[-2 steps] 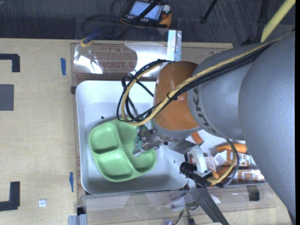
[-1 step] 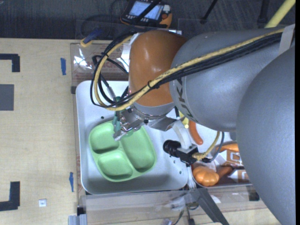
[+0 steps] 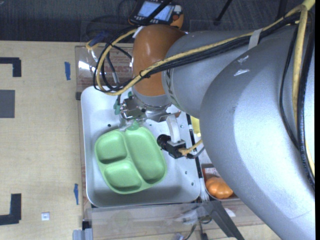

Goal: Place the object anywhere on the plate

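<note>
A light green plate (image 3: pixel 131 160) with three compartments lies in the left white bin (image 3: pixel 95 104), toward its front. My gripper (image 3: pixel 131 115) hangs over the plate's far edge, just above the rim, under the orange band of the arm. A small green piece (image 3: pixel 134 126) shows right below the gripper at the plate's rim; I cannot tell whether it is a held object or part of the plate. An orange rounded object (image 3: pixel 218 187) lies in the right bin, partly hidden by the arm.
The big grey arm (image 3: pixel 250 99) covers most of the right bin. A black fitting with yellow cable (image 3: pixel 172 146) hangs beside the plate's right edge. A sliver of something yellow (image 3: pixel 195 128) peeks out under the arm. The wooden bench (image 3: pixel 40 149) lies to the left.
</note>
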Motion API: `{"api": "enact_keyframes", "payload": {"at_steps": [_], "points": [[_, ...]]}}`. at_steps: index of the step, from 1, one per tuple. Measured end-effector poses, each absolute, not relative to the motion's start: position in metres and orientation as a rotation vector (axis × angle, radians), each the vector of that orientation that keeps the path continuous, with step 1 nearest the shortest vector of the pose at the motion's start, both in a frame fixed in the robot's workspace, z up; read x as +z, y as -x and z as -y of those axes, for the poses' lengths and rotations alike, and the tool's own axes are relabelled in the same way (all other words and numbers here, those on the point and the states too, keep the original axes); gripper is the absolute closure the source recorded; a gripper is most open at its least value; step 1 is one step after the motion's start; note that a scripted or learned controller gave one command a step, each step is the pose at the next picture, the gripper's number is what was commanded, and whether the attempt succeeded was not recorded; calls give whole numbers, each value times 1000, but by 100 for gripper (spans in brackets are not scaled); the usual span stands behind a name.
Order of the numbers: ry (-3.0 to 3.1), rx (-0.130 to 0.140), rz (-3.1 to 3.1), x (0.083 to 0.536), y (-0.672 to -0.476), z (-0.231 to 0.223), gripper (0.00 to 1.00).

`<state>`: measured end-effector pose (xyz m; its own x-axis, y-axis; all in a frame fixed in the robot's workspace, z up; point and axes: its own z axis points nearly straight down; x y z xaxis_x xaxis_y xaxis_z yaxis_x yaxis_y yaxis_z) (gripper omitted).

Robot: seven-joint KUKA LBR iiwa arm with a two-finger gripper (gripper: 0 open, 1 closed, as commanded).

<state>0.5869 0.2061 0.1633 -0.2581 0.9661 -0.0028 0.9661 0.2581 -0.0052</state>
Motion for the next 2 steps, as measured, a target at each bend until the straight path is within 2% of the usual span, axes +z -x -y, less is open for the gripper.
{"api": "enact_keyframes", "payload": {"at_steps": [1, 2], "points": [[1708, 14, 2629, 212, -512, -188, 100], [2135, 19, 2297, 167, -478, -206, 100]]}}
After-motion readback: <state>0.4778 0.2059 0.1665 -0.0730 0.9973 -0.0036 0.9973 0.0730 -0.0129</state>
